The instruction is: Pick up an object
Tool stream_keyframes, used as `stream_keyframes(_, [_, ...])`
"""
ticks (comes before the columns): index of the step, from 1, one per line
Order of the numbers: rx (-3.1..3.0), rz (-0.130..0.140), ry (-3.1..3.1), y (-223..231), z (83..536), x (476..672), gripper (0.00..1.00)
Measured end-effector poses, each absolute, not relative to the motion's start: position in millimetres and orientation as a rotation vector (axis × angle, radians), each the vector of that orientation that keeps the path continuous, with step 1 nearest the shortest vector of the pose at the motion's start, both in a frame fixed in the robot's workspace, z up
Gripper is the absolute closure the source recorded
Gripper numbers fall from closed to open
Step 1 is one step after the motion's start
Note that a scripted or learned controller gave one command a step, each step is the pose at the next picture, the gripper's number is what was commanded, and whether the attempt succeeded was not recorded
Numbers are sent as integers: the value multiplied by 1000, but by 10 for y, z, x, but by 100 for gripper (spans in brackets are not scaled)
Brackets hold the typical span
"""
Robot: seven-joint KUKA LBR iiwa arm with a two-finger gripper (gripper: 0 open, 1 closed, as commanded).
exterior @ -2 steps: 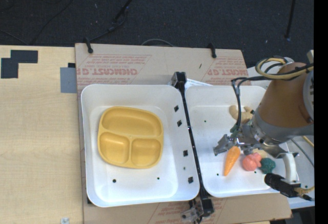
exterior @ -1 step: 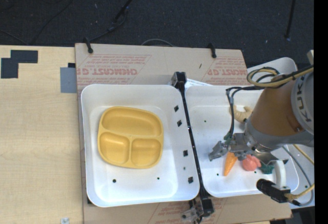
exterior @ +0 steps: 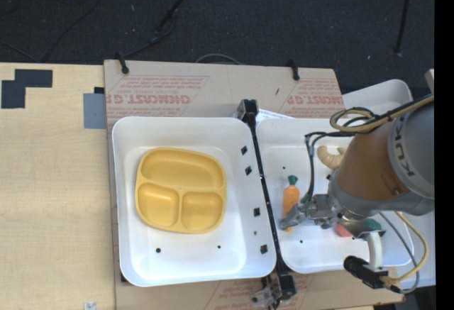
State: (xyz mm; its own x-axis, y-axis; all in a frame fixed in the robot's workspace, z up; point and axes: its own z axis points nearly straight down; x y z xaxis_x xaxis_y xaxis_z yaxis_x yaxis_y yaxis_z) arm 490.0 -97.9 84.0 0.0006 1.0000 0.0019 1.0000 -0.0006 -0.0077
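Observation:
A small orange toy carrot with a green top lies in the right bin, near the divider. My gripper hangs low in that bin, just in front of the carrot's lower end and close to or touching it. The grey arm with its orange band covers the bin's right half. A cream, banana-like object pokes out from behind the arm at the back. A small red piece and a teal piece show under the wrist.
The left bin holds a yellow divided plate. A black divider bar runs between the bins. Cables loop above the wrist. Cardboard lies beneath both bins, with wooden bench to the left.

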Motion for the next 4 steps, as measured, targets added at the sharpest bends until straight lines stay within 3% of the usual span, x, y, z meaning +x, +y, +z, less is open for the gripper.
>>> stream_keyframes(1, [-2218, 6, -2211, -984, 949, 4912, 100])
stream_keyframes(2, [-2217, 2, -2222, -907, 1473, 4860, 100])
stream_keyframes(4, [-2218, 1, -2223, -867, 2360, 4951, 100])
